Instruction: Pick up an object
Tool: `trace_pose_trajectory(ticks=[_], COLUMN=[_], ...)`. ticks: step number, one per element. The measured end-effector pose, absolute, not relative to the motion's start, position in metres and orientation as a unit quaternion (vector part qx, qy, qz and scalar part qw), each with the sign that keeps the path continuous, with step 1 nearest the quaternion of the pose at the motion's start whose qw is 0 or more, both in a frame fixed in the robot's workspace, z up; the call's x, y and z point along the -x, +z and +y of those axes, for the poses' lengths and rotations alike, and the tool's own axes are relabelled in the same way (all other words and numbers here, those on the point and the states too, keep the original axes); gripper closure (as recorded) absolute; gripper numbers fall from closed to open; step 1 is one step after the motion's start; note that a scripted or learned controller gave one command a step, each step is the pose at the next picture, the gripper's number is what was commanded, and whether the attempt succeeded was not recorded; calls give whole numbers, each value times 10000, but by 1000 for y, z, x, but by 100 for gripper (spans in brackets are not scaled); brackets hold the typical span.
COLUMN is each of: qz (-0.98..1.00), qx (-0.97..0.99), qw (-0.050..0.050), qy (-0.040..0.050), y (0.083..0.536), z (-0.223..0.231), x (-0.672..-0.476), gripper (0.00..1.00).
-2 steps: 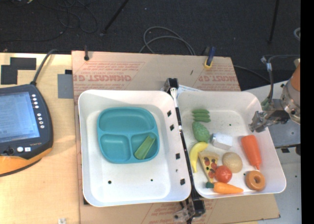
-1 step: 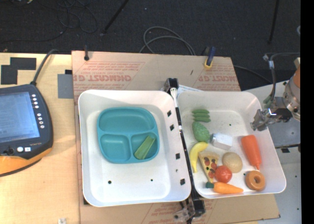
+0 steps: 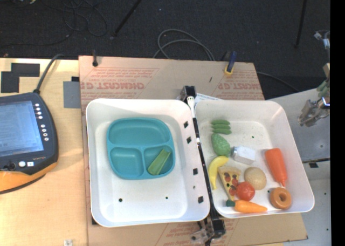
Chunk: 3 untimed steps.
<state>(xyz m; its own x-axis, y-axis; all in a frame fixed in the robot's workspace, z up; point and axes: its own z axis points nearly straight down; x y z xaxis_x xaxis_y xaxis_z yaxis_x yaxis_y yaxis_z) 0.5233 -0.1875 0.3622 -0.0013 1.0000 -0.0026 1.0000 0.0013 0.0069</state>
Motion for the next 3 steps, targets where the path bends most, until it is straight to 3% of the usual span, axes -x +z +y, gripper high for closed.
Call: trace_pose_trajectory(ticks=[1, 2, 3], qz=[7082, 7090, 7075], qx=[-7060, -7052, -7068], qw=[-66, -53, 6], qy=[-26, -21, 6], y=[265, 202, 262], z=[-128, -62, -65], x=[-478, -477, -476], gripper=[100, 100, 100])
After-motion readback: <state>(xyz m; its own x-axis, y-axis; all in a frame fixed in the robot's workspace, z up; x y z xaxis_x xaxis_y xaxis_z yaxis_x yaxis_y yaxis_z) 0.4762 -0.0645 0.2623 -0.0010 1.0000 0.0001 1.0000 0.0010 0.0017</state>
